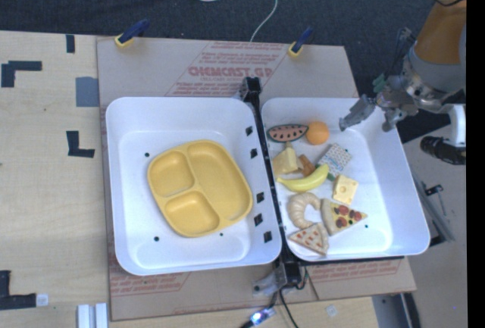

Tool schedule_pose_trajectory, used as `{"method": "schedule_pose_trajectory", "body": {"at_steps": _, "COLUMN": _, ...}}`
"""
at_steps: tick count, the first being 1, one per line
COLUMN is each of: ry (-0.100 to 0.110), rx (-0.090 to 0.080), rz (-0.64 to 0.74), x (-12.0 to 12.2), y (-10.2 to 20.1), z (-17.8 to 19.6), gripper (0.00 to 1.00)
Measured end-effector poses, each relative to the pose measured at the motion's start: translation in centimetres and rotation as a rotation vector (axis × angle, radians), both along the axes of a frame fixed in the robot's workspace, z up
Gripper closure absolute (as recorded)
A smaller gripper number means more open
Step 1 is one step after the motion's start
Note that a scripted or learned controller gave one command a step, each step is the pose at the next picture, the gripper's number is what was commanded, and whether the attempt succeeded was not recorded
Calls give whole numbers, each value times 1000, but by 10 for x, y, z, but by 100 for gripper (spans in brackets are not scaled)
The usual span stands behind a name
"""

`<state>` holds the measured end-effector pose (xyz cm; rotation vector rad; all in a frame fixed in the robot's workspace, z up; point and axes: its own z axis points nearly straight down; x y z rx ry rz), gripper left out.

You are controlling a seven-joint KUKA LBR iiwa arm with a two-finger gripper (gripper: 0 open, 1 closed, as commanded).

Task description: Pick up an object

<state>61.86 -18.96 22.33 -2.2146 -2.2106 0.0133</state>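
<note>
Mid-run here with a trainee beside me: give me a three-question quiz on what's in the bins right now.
1. True or false: the yellow tray lies in the left bin.
2. Which sits nearest the orange? A) watermelon slice B) pizza slice C) croissant
3. Fill in: the claw hovers over the right bin's ____ corner, far or near.

Key: 1 true; 2 A; 3 far.
</note>
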Motion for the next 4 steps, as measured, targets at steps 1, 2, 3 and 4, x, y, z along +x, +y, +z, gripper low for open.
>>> {"method": "schedule_pose_trajectory", "body": {"at_steps": 1, "ry": -13, "rx": -3, "rz": 3, "x": 3, "y": 0, "z": 8, "gripper": 0}}
{"method": "schedule_pose_trajectory", "body": {"at_steps": 2, "ry": -8, "rx": -3, "rz": 3, "x": 6, "y": -4, "z": -54, "gripper": 0}}
{"method": "schedule_pose_trajectory", "body": {"at_steps": 3, "ry": -9, "rx": -3, "rz": 6, "x": 12, "y": 0, "z": -101, "gripper": 0}}
{"method": "schedule_pose_trajectory", "body": {"at_steps": 4, "ry": -12, "rx": -4, "rz": 6, "x": 12, "y": 2, "z": -141, "gripper": 0}}
